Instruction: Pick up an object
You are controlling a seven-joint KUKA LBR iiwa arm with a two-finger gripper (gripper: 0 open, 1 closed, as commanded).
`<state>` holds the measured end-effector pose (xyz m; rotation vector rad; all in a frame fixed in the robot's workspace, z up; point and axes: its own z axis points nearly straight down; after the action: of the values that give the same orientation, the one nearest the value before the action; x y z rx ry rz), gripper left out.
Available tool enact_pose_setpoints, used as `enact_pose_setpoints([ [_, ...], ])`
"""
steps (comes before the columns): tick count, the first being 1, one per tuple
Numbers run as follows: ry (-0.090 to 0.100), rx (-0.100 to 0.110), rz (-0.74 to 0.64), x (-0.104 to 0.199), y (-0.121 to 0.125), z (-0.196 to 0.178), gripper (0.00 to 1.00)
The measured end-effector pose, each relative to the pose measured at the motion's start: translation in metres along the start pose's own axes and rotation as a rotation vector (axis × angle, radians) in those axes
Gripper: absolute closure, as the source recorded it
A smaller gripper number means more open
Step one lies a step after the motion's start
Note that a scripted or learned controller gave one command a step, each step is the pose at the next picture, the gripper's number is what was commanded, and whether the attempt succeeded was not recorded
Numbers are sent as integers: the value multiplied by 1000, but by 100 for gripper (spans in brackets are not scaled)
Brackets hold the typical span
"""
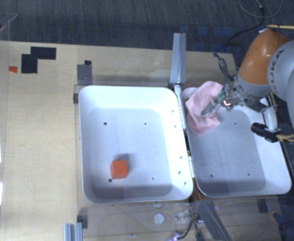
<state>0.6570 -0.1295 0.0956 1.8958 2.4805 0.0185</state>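
Observation:
A crumpled pink cloth (199,109) lies in the far left corner of the right bin (247,179), bunched up against the divider between the bins. My gripper (212,108) reaches in from the right and its tip rests on the cloth's right side, touching or pressing into the fabric. The folds of the cloth hide its tip. A small orange block (119,169) sits in the near left part of the left bin (137,109), far from the gripper.
A grey metal post (177,59) stands behind the gap between the bins. Black and orange markers (34,59) lie on the wooden bench at the far left. The arm's orange band (257,59) hangs over the right bin's far right corner.

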Motion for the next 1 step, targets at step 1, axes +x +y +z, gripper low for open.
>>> enact_pose_setpoints([
  [1, -3, -2, -98, 38, 7, -1, 0],
])
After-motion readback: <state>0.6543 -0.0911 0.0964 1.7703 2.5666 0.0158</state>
